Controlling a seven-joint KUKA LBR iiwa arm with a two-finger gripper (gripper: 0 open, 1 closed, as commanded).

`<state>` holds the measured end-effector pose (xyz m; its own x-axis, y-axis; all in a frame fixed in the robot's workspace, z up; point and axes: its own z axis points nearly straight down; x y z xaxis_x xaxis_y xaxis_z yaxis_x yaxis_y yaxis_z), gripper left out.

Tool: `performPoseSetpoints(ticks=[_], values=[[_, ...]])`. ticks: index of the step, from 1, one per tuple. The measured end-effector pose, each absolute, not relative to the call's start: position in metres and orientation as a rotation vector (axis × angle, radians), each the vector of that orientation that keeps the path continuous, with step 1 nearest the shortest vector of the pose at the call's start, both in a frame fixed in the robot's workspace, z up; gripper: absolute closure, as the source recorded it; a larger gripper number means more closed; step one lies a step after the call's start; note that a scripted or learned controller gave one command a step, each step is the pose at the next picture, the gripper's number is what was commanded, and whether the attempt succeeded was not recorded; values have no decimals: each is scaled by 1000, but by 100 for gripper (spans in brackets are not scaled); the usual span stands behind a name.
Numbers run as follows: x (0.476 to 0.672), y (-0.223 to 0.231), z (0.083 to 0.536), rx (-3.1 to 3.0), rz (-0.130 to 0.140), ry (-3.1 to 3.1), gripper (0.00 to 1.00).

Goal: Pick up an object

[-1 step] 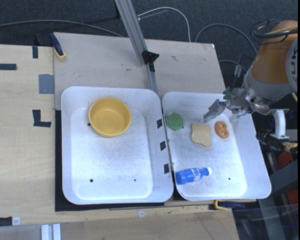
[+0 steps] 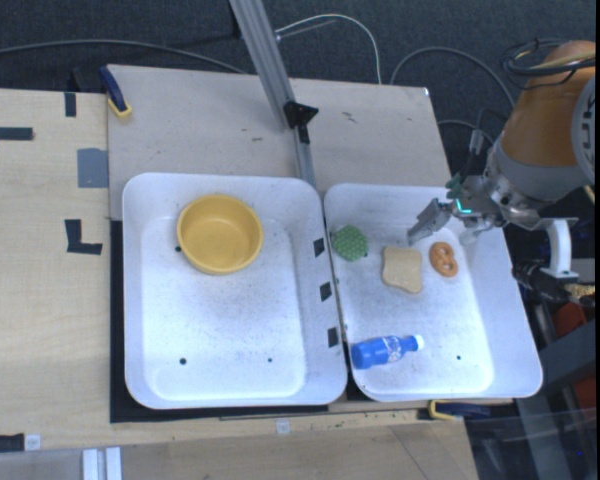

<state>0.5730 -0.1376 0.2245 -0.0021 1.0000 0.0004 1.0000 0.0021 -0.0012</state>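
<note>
In the right bin (image 2: 500,368) lie a tan bread slice (image 2: 403,268), an orange pretzel-shaped toy (image 2: 443,259), a green round knobbly piece (image 2: 349,242) and a blue bottle (image 2: 384,350) on its side. My gripper (image 2: 448,228) hangs over the bin's upper right part, just above the pretzel toy and up-right of the bread slice. Its fingers (image 2: 424,224) are spread open with nothing between them. A yellow bowl (image 2: 219,233) sits in the left bin (image 2: 230,368).
A slanted metal pole (image 2: 270,58) runs down to the seam between the bins at the back. Cables trail over the dark floor behind the bench. A blue and yellow clamp (image 2: 114,92) sits at the board's back left corner.
</note>
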Motion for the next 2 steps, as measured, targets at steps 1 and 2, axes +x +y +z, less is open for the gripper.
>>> performPoseSetpoints(ticks=[1,2], values=[[579,-133,163,-2216,7,-2220,0],[578,-122,109,-2216,7,-2219,0]])
